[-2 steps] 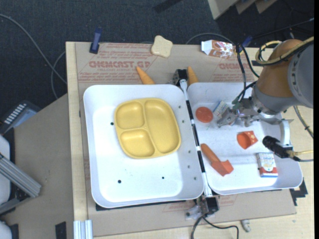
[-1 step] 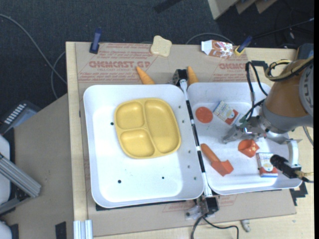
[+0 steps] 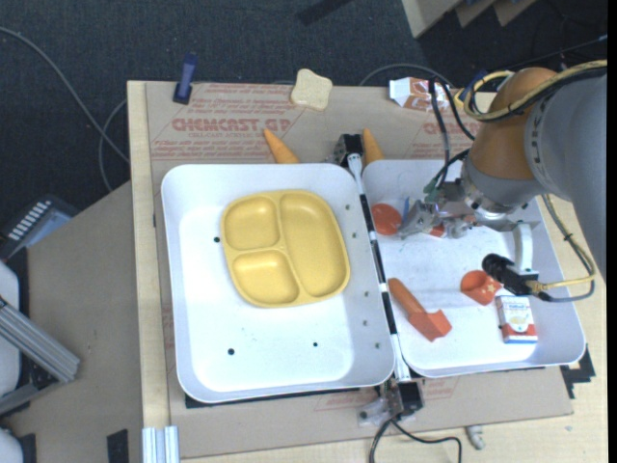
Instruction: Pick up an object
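Note:
My gripper (image 3: pixel 422 220) is low over the upper left part of the right bin (image 3: pixel 554 350), reaching in from the right under the orange wrist band (image 3: pixel 506 138). Just left of it lies a round orange piece (image 3: pixel 386 218). A small reddish bit (image 3: pixel 440 228) shows right at the gripper's tip; I cannot tell whether it is held. An orange wedge-shaped piece (image 3: pixel 417 310) lies at the bin's lower left. A red-orange lump (image 3: pixel 476 285) and a small white and red box (image 3: pixel 519 318) lie at the right.
The left bin (image 3: pixel 193 336) holds a yellow divided plate (image 3: pixel 285 247). Behind the bins on the board lie a bread slice (image 3: pixel 310 88), a blue item (image 3: pixel 184 77), two orange pieces (image 3: pixel 280 147) and a white packet (image 3: pixel 410 90). Cables trail over the right bin.

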Controlling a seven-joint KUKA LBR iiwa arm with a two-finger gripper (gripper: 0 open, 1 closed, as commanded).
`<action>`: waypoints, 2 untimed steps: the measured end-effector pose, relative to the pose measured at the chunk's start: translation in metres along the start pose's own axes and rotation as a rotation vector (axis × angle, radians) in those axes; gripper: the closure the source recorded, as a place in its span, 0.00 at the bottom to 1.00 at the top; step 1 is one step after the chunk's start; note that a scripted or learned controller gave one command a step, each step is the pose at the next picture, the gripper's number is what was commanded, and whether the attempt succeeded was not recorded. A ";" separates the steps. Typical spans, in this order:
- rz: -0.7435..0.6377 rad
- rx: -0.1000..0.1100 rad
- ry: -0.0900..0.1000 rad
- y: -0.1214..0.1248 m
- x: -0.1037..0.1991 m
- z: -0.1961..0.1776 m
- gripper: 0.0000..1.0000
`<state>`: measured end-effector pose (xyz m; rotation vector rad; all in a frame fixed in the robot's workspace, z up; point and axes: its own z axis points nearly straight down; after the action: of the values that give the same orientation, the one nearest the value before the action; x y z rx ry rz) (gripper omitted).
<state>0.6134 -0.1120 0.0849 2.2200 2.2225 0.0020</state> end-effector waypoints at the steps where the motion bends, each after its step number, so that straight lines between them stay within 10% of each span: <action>1: -0.001 -0.001 -0.002 0.054 -0.010 0.000 0.00; 2: -0.001 -0.004 -0.004 0.054 -0.010 -0.011 1.00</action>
<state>0.6676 -0.1222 0.0956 2.2150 2.2198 0.0016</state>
